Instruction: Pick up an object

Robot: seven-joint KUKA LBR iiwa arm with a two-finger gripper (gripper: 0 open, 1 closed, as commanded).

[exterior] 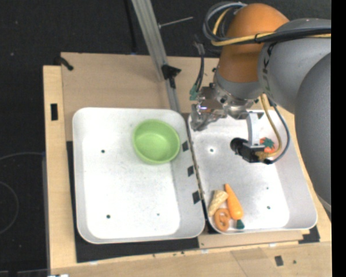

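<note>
A tan wooden bench (109,79) sits on a dark floor and bears two shallow, speckled white bins: the left bin (104,212) holds a round, smooth green bowl (156,141), and the right bin (277,206) holds a carrot-shaped orange toy (233,202), a pale cob-like piece (217,201) and a small orange ring (222,217) clustered at the lower middle of the frame. My gripper (200,119) hangs over the right bin's upper left corner, beside the divide between the bins, well apart from those toys. I cannot tell how far my jaws stand open, and nothing shows between them.

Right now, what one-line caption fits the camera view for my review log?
Arm's gripper at the right bin's far left corner; green bowl in left bin, carrot near right bin's front edge.
</note>
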